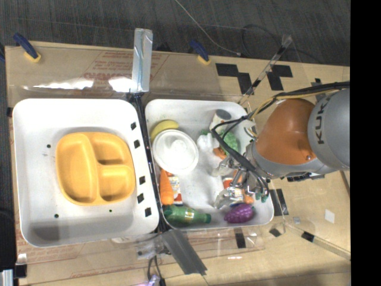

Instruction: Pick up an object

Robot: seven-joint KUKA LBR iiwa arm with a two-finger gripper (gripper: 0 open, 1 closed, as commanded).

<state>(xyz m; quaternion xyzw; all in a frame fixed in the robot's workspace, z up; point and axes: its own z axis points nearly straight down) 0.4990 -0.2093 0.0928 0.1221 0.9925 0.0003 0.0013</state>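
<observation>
Camera view: the end effector point(238, 190) is low in the right bin point(193, 107), at about 4 o'clock of that bin, directly above a purple grape bunch point(239, 213) lying against the near wall; whether the end effector is apart or together cannot be told, as cables and the wrist cover it. For a sound pick, lower vertically onto a single item, keep clear of the bin wall, and close only once the item sits centred; the grapes are the nearest candidate, though crowding against the wall may hinder closure. Count, near to far: one green bottle point(186, 215) at 6 o'clock, one grape bunch at 5 o'clock, one carrot point(166, 186) at 8 o'clock, one white bowl point(175, 150) near centre, one green vegetable point(230, 142) at 2 o'clock, one yellow-green fruit point(164, 126) at 11 o'clock. The left bin point(36, 115) holds one yellow divided tray point(95, 167). Two bins stand on the bench point(309, 249).
</observation>
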